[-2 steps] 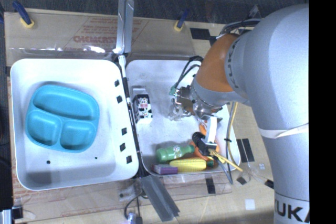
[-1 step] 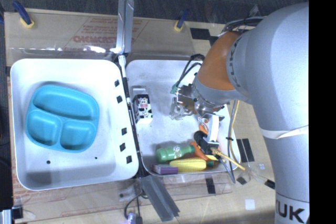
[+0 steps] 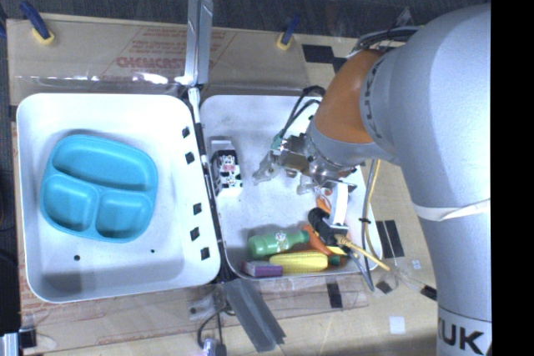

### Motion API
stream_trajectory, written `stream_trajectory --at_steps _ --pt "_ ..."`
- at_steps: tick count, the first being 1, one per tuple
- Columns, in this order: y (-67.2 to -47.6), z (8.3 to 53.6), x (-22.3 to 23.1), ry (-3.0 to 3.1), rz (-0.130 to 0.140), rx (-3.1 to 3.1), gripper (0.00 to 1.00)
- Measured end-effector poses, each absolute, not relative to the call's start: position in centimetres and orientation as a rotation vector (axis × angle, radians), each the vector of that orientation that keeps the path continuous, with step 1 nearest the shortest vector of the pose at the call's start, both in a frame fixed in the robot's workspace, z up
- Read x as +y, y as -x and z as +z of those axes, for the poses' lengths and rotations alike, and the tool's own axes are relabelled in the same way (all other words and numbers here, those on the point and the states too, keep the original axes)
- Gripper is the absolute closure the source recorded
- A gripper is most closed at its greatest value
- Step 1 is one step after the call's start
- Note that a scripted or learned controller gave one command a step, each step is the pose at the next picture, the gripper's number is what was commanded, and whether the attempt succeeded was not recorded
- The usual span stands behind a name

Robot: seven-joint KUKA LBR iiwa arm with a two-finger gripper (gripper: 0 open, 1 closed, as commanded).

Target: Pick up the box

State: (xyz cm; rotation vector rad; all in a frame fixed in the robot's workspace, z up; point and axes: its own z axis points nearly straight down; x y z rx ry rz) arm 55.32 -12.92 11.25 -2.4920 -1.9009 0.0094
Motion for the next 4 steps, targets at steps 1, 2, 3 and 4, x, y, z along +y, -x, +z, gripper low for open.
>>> stream_trajectory --at_steps 1,2,3,4 --pt "-50.5 9.0 -10.9 2.477 0.005 -1.924 0.0" --pt "-55.1 9.2 -10.7 2.208 0.001 -2.234 0.0" --pt "-55.1 10.2 -10.6 2.204 0.001 -2.238 1.0" --pt "-55.1 10.2 -10.6 2.204 0.001 -2.238 0.0"
